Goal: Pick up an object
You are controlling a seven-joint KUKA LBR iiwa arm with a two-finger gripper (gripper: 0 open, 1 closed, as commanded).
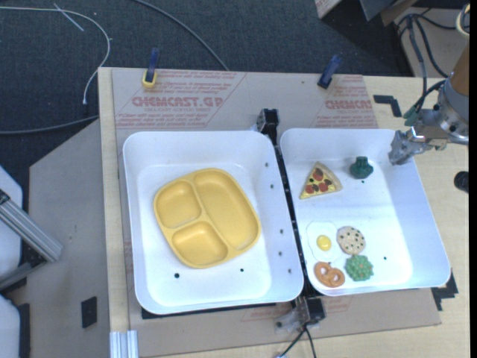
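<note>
Two white bins are seen side by side on the bench. In the left bin (141, 155) a yellow divided tray (206, 216) is laid, tilted slightly. In the right bin (417, 222) the small toy foods are gathered: a pizza slice (320, 181) near the upper left, a dark green piece (361, 168) just right of it, and lower down a fried egg (322, 239), a cookie (350, 239), a pretzel (329, 274) and a broccoli floret (360, 268) clustered close together. The gripper (402, 149) is seen at the upper right edge of the right bin, reached in from the right, apart from the dark green piece. Nothing is seen clamped by it. Two blue clamps (153, 69) are fixed at the far edge of the board.
</note>
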